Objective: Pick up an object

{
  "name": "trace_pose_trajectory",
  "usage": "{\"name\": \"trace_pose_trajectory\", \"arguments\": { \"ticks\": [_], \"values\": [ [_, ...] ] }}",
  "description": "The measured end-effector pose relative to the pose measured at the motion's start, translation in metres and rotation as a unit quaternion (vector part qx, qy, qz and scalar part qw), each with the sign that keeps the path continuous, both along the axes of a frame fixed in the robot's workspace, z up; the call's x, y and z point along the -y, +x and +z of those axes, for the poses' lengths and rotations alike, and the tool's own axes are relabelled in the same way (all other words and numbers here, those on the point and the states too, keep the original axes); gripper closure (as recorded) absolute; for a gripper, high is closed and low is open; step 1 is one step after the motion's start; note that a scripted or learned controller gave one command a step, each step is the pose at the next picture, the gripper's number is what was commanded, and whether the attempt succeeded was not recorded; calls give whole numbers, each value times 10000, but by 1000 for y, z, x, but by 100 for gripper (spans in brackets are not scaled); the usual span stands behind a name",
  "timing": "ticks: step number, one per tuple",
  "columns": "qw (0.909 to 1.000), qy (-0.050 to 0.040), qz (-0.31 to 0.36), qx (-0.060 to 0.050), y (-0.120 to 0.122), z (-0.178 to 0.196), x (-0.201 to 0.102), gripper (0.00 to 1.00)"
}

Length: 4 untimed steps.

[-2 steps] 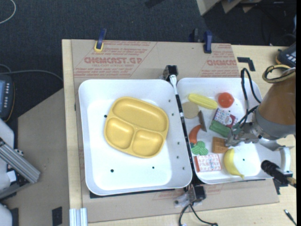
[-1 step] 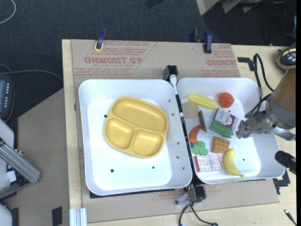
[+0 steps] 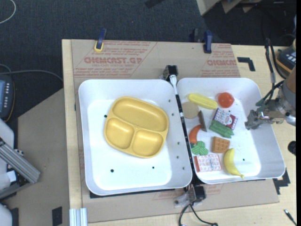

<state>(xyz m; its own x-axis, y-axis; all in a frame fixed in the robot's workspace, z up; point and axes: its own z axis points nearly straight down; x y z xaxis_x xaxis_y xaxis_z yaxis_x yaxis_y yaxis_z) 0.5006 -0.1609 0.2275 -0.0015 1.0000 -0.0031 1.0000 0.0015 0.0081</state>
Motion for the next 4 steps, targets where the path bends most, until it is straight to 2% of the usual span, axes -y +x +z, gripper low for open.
{"name": "trace_pose_trajectory", "arguments": {
  "ticks": [1,2,4],
  "values": [
    [10000,9,-5,-28,1,-3,0,100],
    [10000,16,27,-20,26,5,-54,100],
    [10000,15,7,-26,69,0,-135,100]
  ]
}}
